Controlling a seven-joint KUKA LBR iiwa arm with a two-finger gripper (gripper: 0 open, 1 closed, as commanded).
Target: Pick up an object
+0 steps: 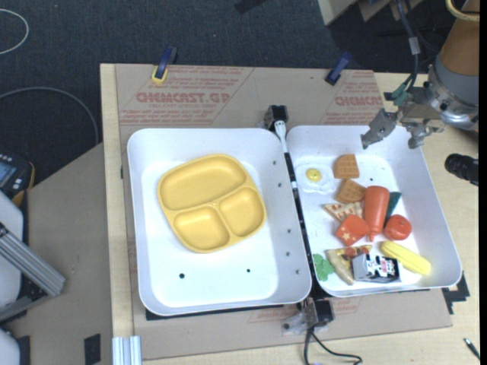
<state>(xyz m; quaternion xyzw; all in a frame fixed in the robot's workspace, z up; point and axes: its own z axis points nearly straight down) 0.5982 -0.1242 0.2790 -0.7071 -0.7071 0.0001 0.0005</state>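
Observation:
The right bin [434, 196] holds a heap of toy food: a fried egg [313, 176], a brown cracker [345, 166], an orange carrot [375, 207], a red tomato [397, 227], a yellow banana [405, 258], a red star-marked piece [351, 230], a green piece [323, 267] and a black-and-white packet [378, 268]. My gripper [397, 130] hangs over the bin's far right corner, above and to the right of the cracker. Its two fingers [376, 133] are spread apart with nothing between them.
The left bin [144, 204] holds a yellow three-section plate [211, 201]. A black clamp [278, 118] sits where the bins meet at the back. Blue clips [162, 65] hold the cardboard sheet under the bins. Cables trail at the top right.

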